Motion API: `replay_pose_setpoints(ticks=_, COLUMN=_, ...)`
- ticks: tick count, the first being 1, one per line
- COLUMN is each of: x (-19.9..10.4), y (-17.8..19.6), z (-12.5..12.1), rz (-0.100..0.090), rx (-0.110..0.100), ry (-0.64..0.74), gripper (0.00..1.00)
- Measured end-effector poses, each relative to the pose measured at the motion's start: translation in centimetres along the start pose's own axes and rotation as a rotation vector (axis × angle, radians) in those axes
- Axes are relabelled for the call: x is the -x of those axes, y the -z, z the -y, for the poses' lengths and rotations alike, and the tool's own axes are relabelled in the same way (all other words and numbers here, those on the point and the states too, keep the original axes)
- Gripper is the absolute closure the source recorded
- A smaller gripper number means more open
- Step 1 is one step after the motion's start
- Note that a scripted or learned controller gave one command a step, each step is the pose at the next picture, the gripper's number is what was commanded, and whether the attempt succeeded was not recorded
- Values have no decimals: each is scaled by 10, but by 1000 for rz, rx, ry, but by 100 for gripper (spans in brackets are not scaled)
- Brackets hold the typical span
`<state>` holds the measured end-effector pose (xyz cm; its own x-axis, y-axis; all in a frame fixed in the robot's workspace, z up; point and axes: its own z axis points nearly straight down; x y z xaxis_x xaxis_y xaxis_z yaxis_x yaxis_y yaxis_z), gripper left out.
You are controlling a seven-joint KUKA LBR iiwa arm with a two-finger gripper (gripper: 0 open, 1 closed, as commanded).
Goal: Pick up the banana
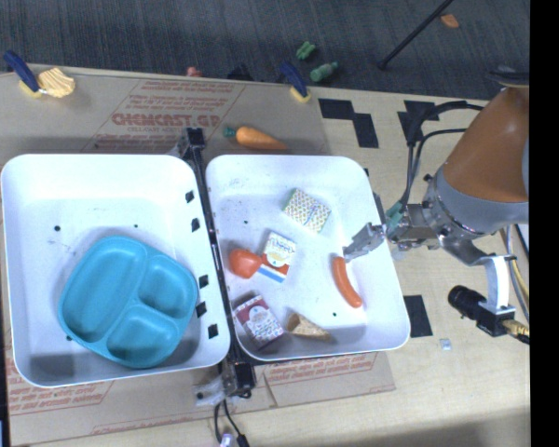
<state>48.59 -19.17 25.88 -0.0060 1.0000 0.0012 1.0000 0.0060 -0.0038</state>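
**Gripper at the right bin's rim, before any grasp of the banana**

The two-finger gripper [363,241] hangs over the right-hand rim of the right shallow white bin [380,319]; whether its jaws are spread or pressed together cannot be told, and nothing is seen between them. Just inside that rim lies a curved orange-red sausage-shaped piece [347,282]. Towards the bin's middle are a small white carton [279,250] and a checkered box [306,209]. The left white bin [19,250] carries a blue compartment tray [126,298]. An orange carrot [256,138] rests on the surface beyond the bins' far edge.

Which item is the banana cannot be settled. The only yellow candidate is a pale yellow rounded piece [58,84] at the surface's far-left corner, well apart from the gripper. If it is a toy banana, it is probably light, stiff and smooth. Hold would be best taken across the narrow middle of its curve, not along its length.
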Motion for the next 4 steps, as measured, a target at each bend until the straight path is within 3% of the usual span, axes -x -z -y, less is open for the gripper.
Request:
replay_pose_setpoints(ticks=1, x=-142, y=-68, z=9, rz=-1, rx=-2, ry=286, gripper=0)
replay_pose_setpoints(ticks=2, x=-169, y=-67, z=-69, rz=2, rx=1, ry=24, gripper=0)
replay_pose_setpoints(ticks=3, x=-116, y=-68, z=-18, rz=1, rx=-1, ry=107, gripper=0)
replay_pose_setpoints(ticks=4, x=-211, y=-68, z=-2, rz=0, rx=-1, ry=215, gripper=0)
